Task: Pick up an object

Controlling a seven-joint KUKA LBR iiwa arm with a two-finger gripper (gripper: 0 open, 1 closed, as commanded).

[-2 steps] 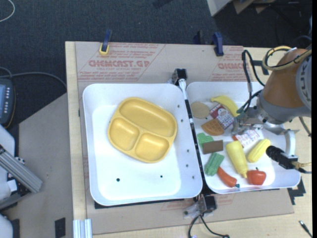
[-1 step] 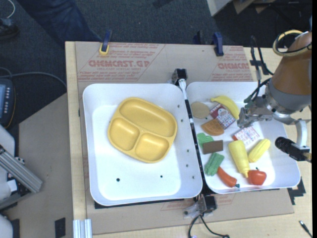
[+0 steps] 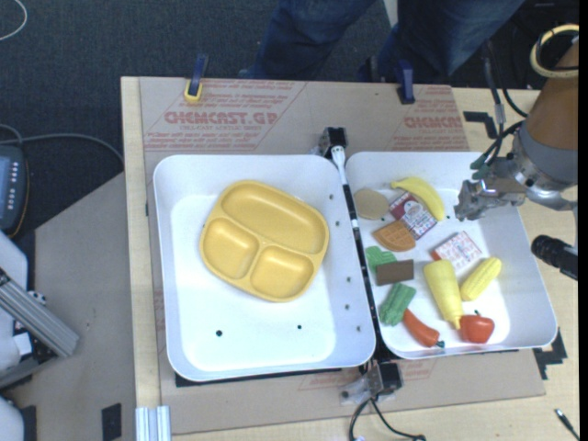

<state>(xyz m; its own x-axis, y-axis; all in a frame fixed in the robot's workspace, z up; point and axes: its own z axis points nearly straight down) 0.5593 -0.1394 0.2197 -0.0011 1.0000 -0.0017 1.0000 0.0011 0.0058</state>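
yellow banana (image 3: 420, 194) just beside hand (image 3: 469, 202)

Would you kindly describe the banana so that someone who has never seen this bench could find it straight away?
Look at the right-hand white bin, the one crowded with toy food, not the one holding the yellow divided plate. Along its far edge, left of the gripper, lies the banana. It is the curved yellow piece resting against a small red-and-white packet, unlike the straighter yellow pieces nearer the front.

Robotics lab: clamped cardboard-covered tabletop (image 3: 276, 108) bearing two white bins (image 3: 175, 246), toy food (image 3: 441, 288), trailing cables (image 3: 55, 141) over grey carpet (image 3: 92, 26), a jeans-clad onlooker (image 3: 367, 16) beyond.
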